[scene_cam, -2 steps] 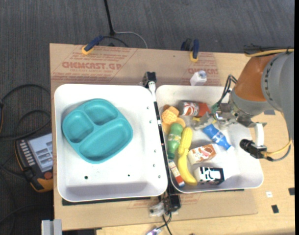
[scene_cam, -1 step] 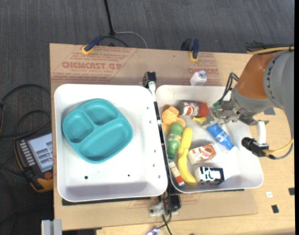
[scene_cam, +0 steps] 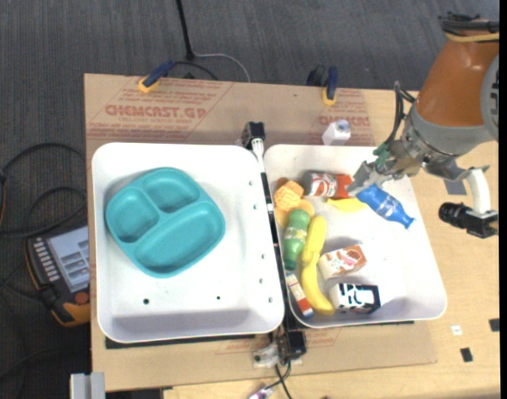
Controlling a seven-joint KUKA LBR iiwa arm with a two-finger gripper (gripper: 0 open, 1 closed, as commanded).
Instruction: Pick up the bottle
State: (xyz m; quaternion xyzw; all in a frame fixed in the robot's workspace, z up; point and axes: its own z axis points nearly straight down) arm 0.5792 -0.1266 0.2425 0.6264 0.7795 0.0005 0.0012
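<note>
Camera view: pincer (scene_cam: 366, 181) low over the right bin (scene_cam: 428, 281), at the blue bottle (scene_cam: 385, 205)

The bottle lies tilted near the bin's back right, its cap end toward the pincer, just right of a yellow piece (scene_cam: 347, 205) and a red-and-white can (scene_cam: 324, 185); whether the pincer is released or clenched on it I cannot tell, so the grasp looks under way, not proven. A banana (scene_cam: 313, 264), a green fruit (scene_cam: 297, 227), a small carton (scene_cam: 343, 261) and a dark box (scene_cam: 357, 298) crowd the bin's left and front, likely as clutter to pick among. In the left bin (scene_cam: 112, 306) sits a teal divided plate (scene_cam: 164, 220). Red print on the brown board (scene_cam: 228, 106) covering the tabletop looks like "CHEMCAST GP"; labels on the toys are too small to read
</note>
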